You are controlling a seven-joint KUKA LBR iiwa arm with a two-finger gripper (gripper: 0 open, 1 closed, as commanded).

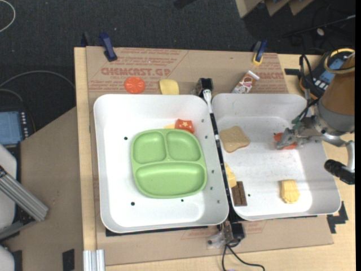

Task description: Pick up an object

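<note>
Bench (pixel 265 239): brown board, red print along far edge. Two white bins side by side on it, left bin (pixel 113 196), right bin (pixel 316 205). Behind bins: orange disc (pixel 135 84), yellow piece (pixel 168 87), small packet (pixel 245 83), possibly candy.

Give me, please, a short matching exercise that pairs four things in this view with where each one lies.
Things:
1. green divided plate
2. bread slice
3. corn cob
4. orange disc

Places:
A. right bin, near its front edge
B. on the cardboard behind the left bin
C. middle of the left bin
D. right bin, by its left wall

Pairs: 1-C, 2-D, 3-A, 4-B
</note>
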